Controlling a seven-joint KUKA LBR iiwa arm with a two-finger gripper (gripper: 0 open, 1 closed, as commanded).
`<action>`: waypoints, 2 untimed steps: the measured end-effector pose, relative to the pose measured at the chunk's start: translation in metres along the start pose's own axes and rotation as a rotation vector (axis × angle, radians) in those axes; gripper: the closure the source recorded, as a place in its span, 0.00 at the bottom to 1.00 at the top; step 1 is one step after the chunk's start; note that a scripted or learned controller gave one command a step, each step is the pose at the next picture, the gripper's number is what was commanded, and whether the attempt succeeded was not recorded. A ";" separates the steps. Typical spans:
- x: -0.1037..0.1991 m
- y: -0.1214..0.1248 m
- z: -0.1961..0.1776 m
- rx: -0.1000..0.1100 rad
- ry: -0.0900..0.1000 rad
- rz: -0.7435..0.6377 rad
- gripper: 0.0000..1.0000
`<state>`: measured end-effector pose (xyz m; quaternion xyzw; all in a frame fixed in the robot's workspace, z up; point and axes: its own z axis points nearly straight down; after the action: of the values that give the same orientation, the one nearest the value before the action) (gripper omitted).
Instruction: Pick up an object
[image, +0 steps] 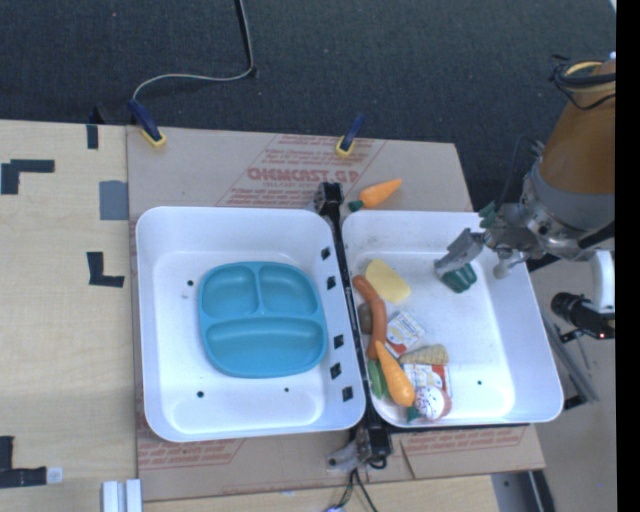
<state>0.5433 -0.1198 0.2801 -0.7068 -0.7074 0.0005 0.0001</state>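
**Gripper poised over the right bin, nothing in hand**

The gripper hangs above the right bin's far right corner, fingers parted, nothing between them. Clear white floor beneath, so likely a staging spot. The pickable items crowd the bin's left wall: yellow piece, sausage, carrot, packets toward the near corner. Another carrot lies outside, beyond the far rim. The left bin carries a blue divided plate.

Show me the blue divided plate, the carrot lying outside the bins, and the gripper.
blue divided plate (263, 318), camera view, on its large lower compartment.
carrot (380, 190), camera view, on the middle of its orange body.
gripper (460, 268), camera view, midway between its fingertips.
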 end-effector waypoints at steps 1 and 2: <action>-0.105 0.033 0.089 0.003 0.000 0.002 0.00; -0.081 0.093 0.193 -0.007 -0.001 -0.002 0.00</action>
<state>0.6357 -0.2009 0.0874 -0.7062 -0.7080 -0.0014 -0.0028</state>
